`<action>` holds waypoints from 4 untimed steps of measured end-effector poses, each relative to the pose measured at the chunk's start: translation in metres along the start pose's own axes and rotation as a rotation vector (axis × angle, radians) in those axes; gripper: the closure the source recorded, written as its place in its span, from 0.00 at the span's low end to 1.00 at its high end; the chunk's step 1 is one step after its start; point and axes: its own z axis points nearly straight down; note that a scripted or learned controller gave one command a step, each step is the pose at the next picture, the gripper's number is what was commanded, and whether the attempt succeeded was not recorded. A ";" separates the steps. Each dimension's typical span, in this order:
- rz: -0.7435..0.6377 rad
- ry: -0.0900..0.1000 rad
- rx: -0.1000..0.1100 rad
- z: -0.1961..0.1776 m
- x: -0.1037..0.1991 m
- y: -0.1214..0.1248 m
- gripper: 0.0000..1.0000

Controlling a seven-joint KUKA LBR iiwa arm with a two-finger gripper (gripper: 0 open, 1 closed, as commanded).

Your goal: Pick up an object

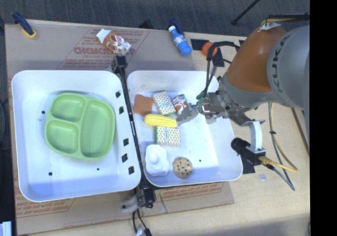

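The right bin [210,151] holds several small objects: a brown block [143,104], a patterned box [163,102], a red and white can [180,103], a yellow corn cob [160,120], a patterned packet [168,136], a white bottle [156,159] and a round cookie [182,167]. My gripper [187,114] reaches in from the right and hangs low over the bin, just below the can and right of the corn cob. I see nothing lifted off the bin floor.
The left bin [26,166] holds a green divided plate [80,124]. A black divider with clips [126,124] runs between the bins. Behind the bins on the bench lie a blue bottle [180,41] and a small carton [113,41].
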 end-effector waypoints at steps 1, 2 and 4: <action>0.000 0.000 0.000 0.000 0.000 0.000 0.00; 0.000 0.000 0.000 0.000 0.000 0.000 0.00; 0.000 0.000 0.000 0.000 0.000 0.000 0.00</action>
